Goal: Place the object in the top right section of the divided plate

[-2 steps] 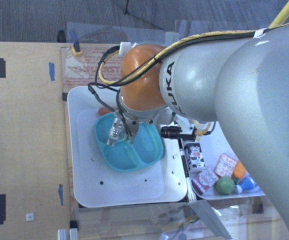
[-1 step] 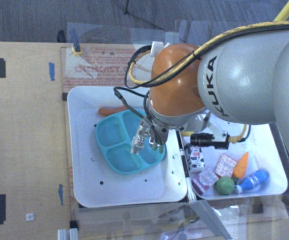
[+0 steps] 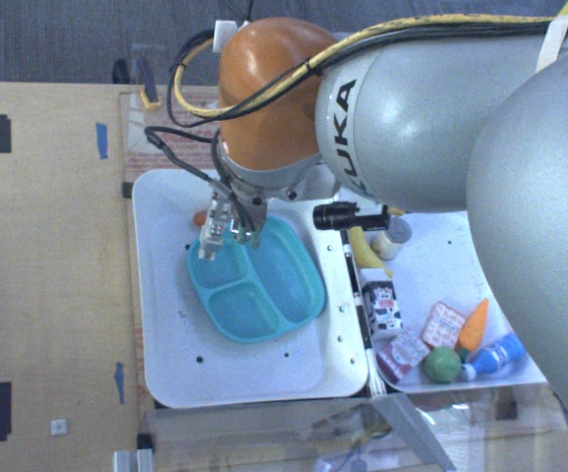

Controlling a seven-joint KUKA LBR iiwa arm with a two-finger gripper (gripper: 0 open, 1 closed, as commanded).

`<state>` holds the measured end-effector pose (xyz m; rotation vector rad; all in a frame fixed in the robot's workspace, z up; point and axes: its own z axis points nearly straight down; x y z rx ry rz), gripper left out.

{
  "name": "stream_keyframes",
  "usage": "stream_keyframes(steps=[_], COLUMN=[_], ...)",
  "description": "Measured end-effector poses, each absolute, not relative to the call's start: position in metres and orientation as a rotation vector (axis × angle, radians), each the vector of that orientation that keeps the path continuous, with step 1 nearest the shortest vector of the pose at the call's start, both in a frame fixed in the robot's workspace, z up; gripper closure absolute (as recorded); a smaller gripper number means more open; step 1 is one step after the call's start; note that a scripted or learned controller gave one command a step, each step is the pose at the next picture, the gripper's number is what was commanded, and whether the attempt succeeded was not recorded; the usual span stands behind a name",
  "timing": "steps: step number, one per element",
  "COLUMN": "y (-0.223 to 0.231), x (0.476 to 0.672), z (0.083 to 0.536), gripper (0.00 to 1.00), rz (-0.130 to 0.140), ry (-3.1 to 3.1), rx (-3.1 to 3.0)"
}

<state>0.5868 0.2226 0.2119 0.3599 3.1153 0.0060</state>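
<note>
A blue divided plate (image 3: 264, 288) lies in the left white bin (image 3: 166, 352), with three sections. My gripper (image 3: 227, 238) hangs over the plate's upper left rim, its two fingers apart and nothing visible between them. A small orange-red object (image 3: 198, 218) peeks out just left of the gripper, on the bin floor beside the plate's edge; most of it is hidden by the wrist.
The right bin (image 3: 431, 249) holds a banana (image 3: 366, 249), a small printed carton (image 3: 384, 309), a red packet (image 3: 446, 323), a carrot (image 3: 474, 324), a green ball (image 3: 441, 364) and a blue bottle (image 3: 495, 355). The big grey arm (image 3: 441, 116) covers the upper right.
</note>
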Motion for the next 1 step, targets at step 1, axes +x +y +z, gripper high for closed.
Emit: stream_keyframes(steps=[1], y=[0.2269], x=[0.6199], z=[0.2458], gripper=[1.00], rz=[0.007], ry=[3.132], rx=[0.006])
